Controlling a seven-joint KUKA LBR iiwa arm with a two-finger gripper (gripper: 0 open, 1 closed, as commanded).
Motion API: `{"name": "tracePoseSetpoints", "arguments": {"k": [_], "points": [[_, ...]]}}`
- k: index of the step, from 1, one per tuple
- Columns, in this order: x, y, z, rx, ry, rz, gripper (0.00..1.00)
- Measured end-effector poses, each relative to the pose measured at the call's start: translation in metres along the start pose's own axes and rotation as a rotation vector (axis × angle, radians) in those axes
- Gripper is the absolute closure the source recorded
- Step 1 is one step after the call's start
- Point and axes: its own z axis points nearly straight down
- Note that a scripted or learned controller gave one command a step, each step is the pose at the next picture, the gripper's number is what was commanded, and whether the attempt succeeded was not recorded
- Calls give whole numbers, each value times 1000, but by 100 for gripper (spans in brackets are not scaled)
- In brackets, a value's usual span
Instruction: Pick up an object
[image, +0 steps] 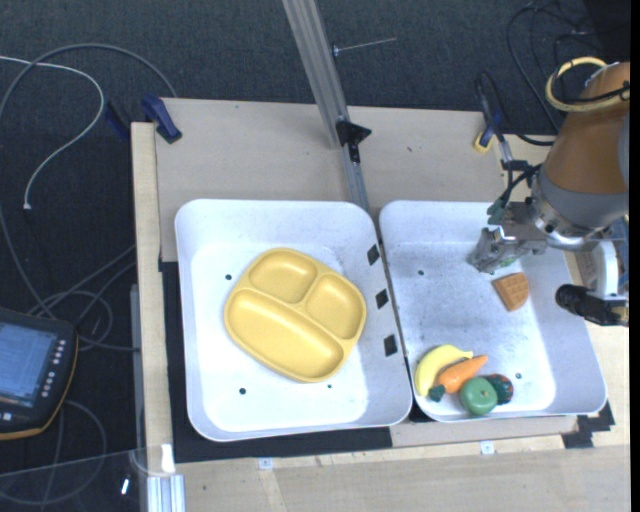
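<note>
- In the left white bin (200, 300) we see a yellow plastic plate with three compartments (295, 313), lying near the bin's middle with nothing on it.
- Along the near edge of the right white bin (570, 400), toward its near-left corner, lie a yellow toy banana (436, 364), an orange toy carrot (463, 372), and a green round toy fruit (480, 396), all touching in a cluster.
- Toward the far-right corner of that bin lies a tan waffle-patterned toy piece (511, 291).
- The grey two-finger gripper (494, 250) sits just beside that tan piece, on its far-left side; we cannot tell the state of the fingers, and nothing shows between them.
- We judge the approach step is in hand: next, the gripper must centre over the tan piece, descend, then close.
</note>
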Motion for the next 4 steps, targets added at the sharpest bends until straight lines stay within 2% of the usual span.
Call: {"name": "tracePoseSetpoints", "arguments": {"k": [1, 2, 3, 4], "points": [[0, 2, -50, -1, 0, 0, 100], [50, 19, -38, 4, 2, -4, 100], [105, 26, -27, 10, 4, -5, 100], [151, 30, -26, 6, 3, -4, 100]]}}
